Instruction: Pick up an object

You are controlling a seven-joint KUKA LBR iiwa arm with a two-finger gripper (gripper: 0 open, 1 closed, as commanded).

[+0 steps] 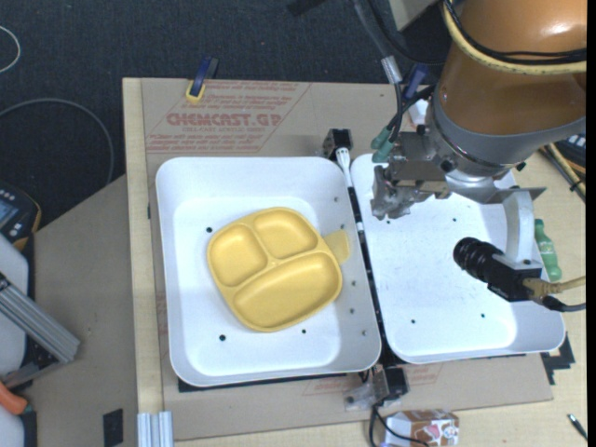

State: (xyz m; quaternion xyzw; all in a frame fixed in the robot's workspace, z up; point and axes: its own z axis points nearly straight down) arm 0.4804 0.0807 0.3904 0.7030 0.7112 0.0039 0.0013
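Within the left bin (186,347), a yellow divided plate (275,268) lies flat on the bin floor, roughly central and turned at an angle to the bin walls. The plate has three compartments: two smaller ones toward the far side and one larger one toward the near side. A small tab on its right edge points toward the wall shared with the right bin (419,296). The plate is the only loose item seen in either bin.

The end effector (389,205) is positioned over the far left corner of the right bin, just beside the dividing wall. It is apart from the plate and nothing is seen held in it. Whether the end effector is released or clenched cannot be determined from this view. The arm (512,54), grey with an orange band, enters from the upper right.

Both bins rest side by side on a cardboard sheet (233,115) printed with red lettering, which covers the surface. A blue and yellow clamp (198,80) sits at the sheet's far edge.
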